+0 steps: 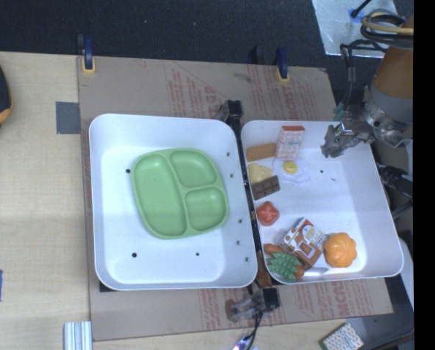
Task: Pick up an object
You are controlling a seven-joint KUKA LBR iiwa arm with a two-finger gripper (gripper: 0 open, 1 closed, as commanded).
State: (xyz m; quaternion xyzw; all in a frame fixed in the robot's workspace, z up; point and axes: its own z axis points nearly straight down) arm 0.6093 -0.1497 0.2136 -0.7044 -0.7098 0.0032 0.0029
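Lying at the near rim of the right bin (382, 195), the orange pumpkin toy (340, 249) and snack packet (303, 240) are sitting well apart from the gripper (334, 143). Its opening cannot be determined, and nothing is showing in its grasp. Nearest candidates are lying just beside it: the yellow piece (290, 168) and small carton (290, 141); descending centred over one isolated item is judged best.

green divided plate (179, 201), white bins (108, 195), orange pumpkin (340, 249), red tomato (267, 213).
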